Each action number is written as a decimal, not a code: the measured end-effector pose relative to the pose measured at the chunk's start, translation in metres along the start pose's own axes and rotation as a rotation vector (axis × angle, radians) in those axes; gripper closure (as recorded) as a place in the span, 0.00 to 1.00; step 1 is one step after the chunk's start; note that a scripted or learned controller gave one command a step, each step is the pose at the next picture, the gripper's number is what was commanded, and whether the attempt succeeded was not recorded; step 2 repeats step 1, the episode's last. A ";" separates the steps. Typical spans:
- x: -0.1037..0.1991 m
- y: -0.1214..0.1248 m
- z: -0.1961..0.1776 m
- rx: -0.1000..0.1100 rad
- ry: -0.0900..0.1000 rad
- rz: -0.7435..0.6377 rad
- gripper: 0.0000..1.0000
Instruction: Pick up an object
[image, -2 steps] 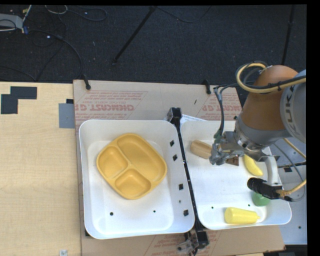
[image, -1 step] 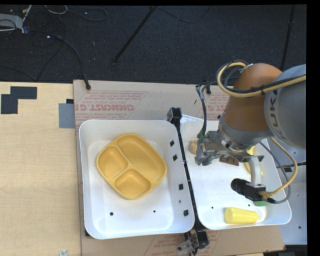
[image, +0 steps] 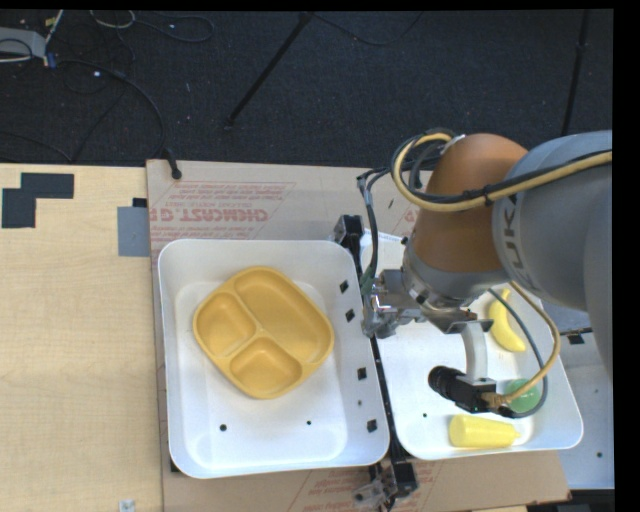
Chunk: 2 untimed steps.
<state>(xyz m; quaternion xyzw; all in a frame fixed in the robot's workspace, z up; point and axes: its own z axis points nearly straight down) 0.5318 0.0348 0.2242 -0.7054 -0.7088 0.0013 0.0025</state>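
The big grey arm (image: 560, 220) with its orange band (image: 465, 175) hangs low over the right white bin (image: 415, 425), near that bin's left wall. The end effector (image: 390, 312) sits tucked under the wrist, and from here I cannot tell whether it is spread or pressed together. Nothing shows pinched in it.

Three candidates lie in that right bin. The yellow banana-shaped piece (image: 508, 328) lies to the right of the wrist, its long axis running steeply from far-left to near-right and its near tip pointing at the bin's near-right corner. It is apart from the end effector, on the other side of the wrist.

The yellow stubby block (image: 483, 432) lies by the bin's near edge. Its long axis runs almost straight left to right, and it is nearer to us than the end effector and off to its right.

Just beyond the block's right end, a green rounded object (image: 528, 400) peeks out, partly hidden by cable.

In the left white bin (image: 200, 440), a yellow three-compartment plastic plate (image: 262, 330) lies flat, turned on the diagonal. The pale wooden surface (image: 70, 350) stretches away to the left.
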 end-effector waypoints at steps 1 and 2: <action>0.052 -0.003 -0.009 -0.002 -0.001 0.001 1.00; 0.052 -0.003 -0.009 -0.002 -0.001 0.001 1.00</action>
